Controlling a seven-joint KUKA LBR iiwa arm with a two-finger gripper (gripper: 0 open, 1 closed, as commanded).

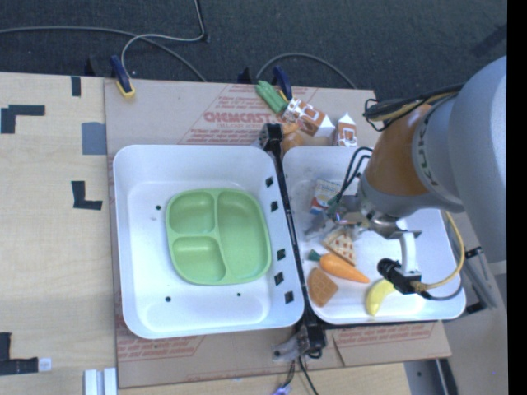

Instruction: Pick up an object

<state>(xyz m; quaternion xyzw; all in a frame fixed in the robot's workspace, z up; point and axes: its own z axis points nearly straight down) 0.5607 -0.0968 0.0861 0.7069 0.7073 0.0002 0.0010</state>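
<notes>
The reach is judged underway: the gripper is lowered into the right bin over the toy pile, just above the carrot. Its opening cannot be told. Next, 1 item must be closed on and lifted.

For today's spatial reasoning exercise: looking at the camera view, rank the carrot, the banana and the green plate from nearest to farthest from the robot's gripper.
1. Carrot: right bin, just below the gripper.
2. Banana: right bin, lower corner, a bit farther down.
3. Green plate: left bin, across the divider, plainly farthest.
</notes>
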